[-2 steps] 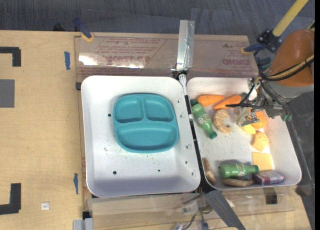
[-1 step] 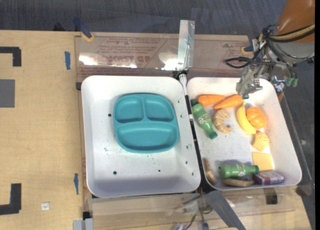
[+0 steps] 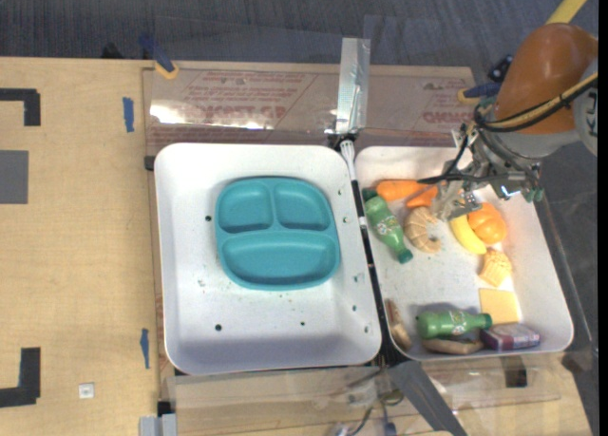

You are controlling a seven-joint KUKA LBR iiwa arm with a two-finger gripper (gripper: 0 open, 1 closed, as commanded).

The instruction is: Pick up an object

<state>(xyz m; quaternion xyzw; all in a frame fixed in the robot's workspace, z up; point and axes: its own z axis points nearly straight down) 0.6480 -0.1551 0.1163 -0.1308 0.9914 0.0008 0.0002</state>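
In the upper right of the frame, over the right bin (image 3: 560, 311), the arm (image 3: 546, 73) reaches in with its orange band uppermost, and the gripper (image 3: 463, 199) hangs low among the toy foods at the bin's upper middle; whether it is spread or closed on anything cannot be told, since cables and metalwork blur together there. Contents of the right bin, upper to lower: an orange carrot (image 3: 401, 191) lying flat, just left of the gripper; a green bottle (image 3: 388, 226) slanting along the left wall; a pale ridged shell-like piece (image 3: 424, 231) beside it; a yellow piece (image 3: 465, 234) touching an orange fruit (image 3: 488, 224), both just below and right of the gripper; a pale yellow wedge (image 3: 495, 269); a yellow block (image 3: 500, 305); a second, darker green bottle (image 3: 450, 321) lying on its side; a purple box (image 3: 513, 337) at the lower right. The likeliest candidates are the carrot and the yellow piece, being nearest. Judged as hollow plastic toys: light, stiff, smooth and somewhat slippery, not fragile. The carrot is best taken across its narrow body near the middle; rounded fruit may squirt from the grip. In the left bin (image 3: 180, 263), well apart, lies a teal divided tray (image 3: 277, 232).
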